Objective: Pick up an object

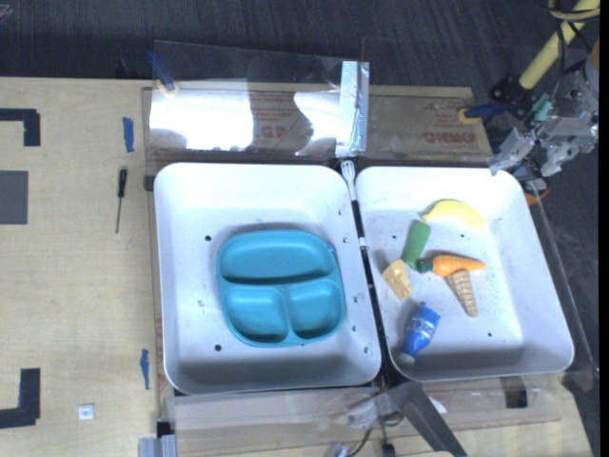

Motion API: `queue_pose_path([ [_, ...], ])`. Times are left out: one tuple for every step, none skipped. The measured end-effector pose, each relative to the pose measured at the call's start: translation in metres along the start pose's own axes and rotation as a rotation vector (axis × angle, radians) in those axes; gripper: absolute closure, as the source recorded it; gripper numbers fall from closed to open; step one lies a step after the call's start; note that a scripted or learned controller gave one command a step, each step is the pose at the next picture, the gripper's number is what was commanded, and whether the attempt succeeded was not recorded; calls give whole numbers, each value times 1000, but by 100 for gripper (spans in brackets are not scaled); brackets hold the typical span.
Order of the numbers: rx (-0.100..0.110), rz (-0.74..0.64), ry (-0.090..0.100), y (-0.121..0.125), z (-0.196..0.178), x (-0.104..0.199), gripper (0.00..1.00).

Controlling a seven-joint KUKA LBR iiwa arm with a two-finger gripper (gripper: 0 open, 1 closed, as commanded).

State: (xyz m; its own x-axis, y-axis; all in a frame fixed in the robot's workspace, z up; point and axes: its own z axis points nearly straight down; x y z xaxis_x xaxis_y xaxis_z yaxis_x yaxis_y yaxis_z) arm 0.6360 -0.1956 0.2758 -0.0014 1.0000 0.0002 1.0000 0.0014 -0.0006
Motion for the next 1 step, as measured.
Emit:
queue_pose_path([
  [1,243,1,-22,-26,73,0],
])
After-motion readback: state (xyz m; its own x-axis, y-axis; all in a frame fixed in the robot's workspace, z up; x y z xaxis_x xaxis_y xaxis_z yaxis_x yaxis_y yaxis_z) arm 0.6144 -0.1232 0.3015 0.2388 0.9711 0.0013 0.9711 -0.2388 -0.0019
